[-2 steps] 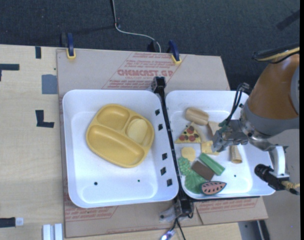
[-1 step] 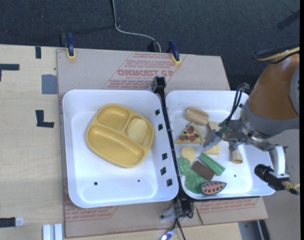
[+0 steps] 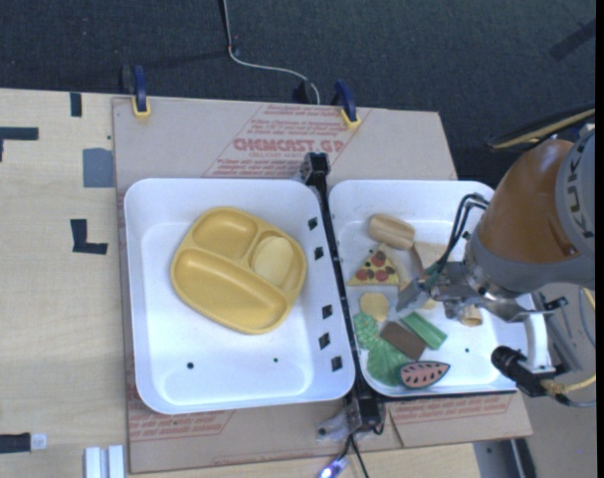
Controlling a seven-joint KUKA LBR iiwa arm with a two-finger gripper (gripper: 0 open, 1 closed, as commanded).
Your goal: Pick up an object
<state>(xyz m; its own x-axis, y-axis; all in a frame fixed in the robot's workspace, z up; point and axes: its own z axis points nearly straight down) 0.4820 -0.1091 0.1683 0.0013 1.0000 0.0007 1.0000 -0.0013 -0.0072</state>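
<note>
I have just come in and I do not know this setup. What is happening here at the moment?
A grey and orange robot arm reaches from the right into the right bin, which holds toy food: a pizza slice, a watermelon slice, a brown block and a green piece. Its gripper is low over this pile, near the green piece, and nothing is seen held. The left bin holds a yellow divided tray.
</note>
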